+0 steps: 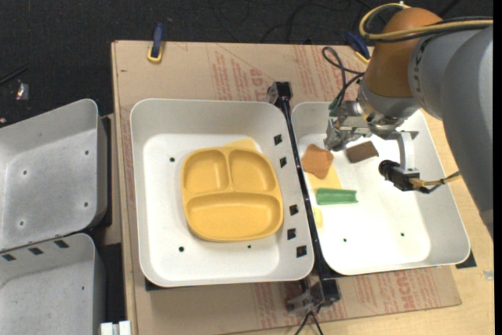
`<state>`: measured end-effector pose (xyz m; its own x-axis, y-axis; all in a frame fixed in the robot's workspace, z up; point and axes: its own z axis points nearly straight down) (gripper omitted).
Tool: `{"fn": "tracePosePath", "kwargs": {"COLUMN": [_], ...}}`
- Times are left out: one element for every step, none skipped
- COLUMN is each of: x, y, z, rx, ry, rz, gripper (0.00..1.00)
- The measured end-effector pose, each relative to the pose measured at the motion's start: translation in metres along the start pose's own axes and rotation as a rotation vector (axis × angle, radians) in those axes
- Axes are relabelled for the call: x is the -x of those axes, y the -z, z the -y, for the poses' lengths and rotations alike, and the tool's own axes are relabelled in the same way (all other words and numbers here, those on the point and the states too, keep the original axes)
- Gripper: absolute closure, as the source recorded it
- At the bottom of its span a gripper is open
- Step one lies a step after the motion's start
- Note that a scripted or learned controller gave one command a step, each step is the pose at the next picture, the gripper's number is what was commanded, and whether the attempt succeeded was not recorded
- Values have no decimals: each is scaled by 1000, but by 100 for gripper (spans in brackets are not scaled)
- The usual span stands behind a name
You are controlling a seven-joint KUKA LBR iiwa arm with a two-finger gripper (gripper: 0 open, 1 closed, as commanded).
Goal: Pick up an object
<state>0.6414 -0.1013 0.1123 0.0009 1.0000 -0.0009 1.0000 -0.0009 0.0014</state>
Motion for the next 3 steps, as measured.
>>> {"fn": "tracePosePath", "kwargs": {"x": [2, 8, 14], "y": [43, 107, 153], "z": [0, -3, -2], "rx": [3, 6, 6], "ry": [-1, 2, 0], "rz": [0, 1, 1], "gripper": [100, 100, 100]}}
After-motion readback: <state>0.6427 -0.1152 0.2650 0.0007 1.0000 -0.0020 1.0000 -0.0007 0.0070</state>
